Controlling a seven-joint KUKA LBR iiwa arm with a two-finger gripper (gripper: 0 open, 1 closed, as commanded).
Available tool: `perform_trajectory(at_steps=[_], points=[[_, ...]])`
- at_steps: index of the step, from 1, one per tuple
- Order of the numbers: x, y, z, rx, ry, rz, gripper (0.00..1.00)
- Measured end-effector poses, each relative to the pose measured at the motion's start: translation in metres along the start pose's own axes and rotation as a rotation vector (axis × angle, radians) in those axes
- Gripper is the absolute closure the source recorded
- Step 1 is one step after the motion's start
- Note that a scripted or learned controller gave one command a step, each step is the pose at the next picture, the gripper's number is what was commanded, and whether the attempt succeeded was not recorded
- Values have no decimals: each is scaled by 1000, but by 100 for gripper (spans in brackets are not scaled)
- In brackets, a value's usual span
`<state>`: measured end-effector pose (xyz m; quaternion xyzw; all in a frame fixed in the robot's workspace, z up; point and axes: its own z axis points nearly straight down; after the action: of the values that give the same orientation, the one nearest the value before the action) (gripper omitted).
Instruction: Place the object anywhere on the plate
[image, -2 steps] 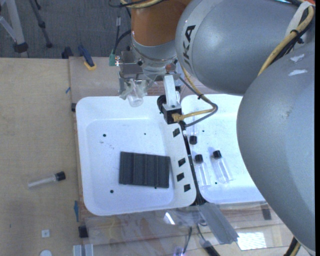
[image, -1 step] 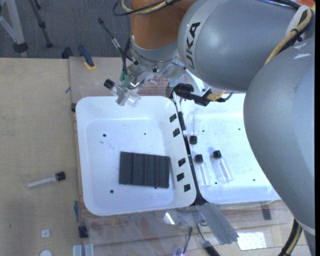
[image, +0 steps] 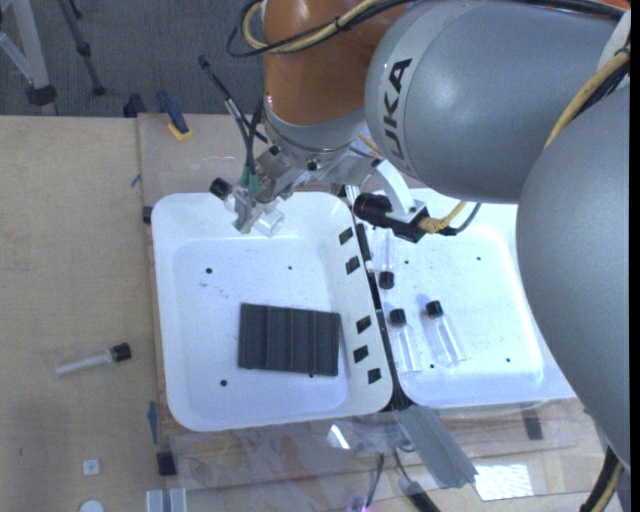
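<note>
Tool: the tool (image: 250, 215) hangs over the back edge of the left bin (image: 180, 300); I cannot tell how it is set, nor whether anything is in it.
Plate: the dark ribbed plate (image: 289, 340) lies flat in the left bin, well apart from the tool.
Objects: 3 clear vials with black caps (image: 440, 332) lie in the right bin (image: 490, 290); 1 more vial (image: 92, 360) lies on the bench (image: 70, 250) left of the bins.
Progress: judged from here, nothing rests on the plate yet.
Risk 1: a round vial released on the ribbed plate could roll off.
Risk 2: a release near the bin's rim would miss the plate altogether.
</note>
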<state>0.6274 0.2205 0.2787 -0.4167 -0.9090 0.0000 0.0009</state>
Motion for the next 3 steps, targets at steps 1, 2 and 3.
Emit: perform_trajectory(at_steps=[1, 2, 3], points=[[-24, 21, 26, -5, -4, -351, 100], [-16, 25, 21, -5, -3, -125, 100], [-14, 15, 11, -3, -3, 265, 100]])
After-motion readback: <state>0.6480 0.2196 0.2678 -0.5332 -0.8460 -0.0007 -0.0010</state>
